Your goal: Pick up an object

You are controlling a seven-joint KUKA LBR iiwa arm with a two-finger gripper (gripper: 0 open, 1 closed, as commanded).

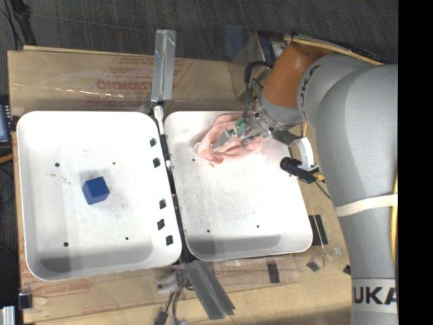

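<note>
A crumpled pink cloth [220,144] lies near the back of the right bin [237,215]. My gripper [238,133] is down on the cloth's right part, its metal end buried in the folds. A blue cube [96,189] rests in the left bin [40,242], left of its middle and far from the gripper.
The grey arm with its orange band [287,73] reaches over the right bin's back right corner. A dark divider with clips [164,195] runs between the two bins. Cardboard [81,80] lies behind the bins.
</note>
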